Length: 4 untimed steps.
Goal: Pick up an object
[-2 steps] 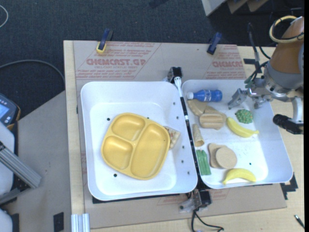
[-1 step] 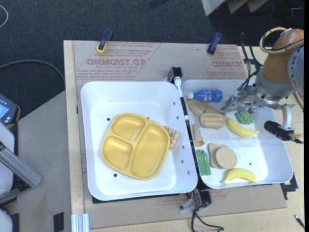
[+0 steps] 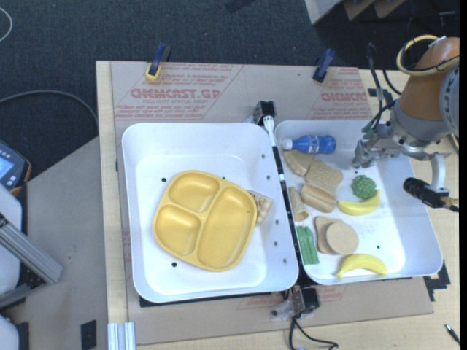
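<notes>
My gripper (image 3: 363, 159) hangs over the back of the right white plastic bin (image 3: 419, 228), near its far wall. Whether my fingers are spread or pressed together I cannot tell from this angle; nothing shows between them, so I count myself empty-handed.

Nearest target: the small green bumpy broccoli-like toy (image 3: 364, 187), just in front of me and almost directly below. It's roundish, so no long axis to match. Just beyond it lies a yellow plastic banana (image 3: 358, 207), long axis roughly left-right, touching or nearly touching the green piece. That crowds a grasp from the front.

To my left, the blue plastic bottle with white cap (image 3: 312, 144) lies on its side along the far wall, long axis left-right. It's also near.

My judgement: the next move is a short drop toward the green toy, closing across it.

The left bin holds a yellow divided plastic plate (image 3: 206, 219), well apart from me.
</notes>
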Available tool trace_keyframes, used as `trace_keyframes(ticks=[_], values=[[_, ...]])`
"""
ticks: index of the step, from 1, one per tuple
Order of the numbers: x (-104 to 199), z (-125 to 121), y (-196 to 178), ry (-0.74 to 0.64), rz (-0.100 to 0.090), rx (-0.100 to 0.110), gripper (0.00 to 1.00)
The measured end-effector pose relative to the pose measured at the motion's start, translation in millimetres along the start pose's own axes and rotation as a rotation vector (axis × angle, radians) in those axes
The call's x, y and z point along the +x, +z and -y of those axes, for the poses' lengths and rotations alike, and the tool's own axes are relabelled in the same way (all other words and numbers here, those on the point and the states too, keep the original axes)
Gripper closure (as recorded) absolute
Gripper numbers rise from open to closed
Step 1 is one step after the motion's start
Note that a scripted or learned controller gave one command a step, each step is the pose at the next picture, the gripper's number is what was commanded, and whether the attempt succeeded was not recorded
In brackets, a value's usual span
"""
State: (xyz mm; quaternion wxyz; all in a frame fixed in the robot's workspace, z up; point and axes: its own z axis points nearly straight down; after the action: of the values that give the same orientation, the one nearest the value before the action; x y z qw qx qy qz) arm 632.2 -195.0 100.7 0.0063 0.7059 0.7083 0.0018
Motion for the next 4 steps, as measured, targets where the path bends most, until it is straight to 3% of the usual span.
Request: trace_keyframes(ticks=[2, 3, 4], values=[[0, -13, -106, 0.002, -0.003, 0.003, 1.00], [0, -15, -126, 0.002, -0.004, 0.006, 1.00], [51, -12, -137, -0.001, -0.007, 0.012, 1.00]])
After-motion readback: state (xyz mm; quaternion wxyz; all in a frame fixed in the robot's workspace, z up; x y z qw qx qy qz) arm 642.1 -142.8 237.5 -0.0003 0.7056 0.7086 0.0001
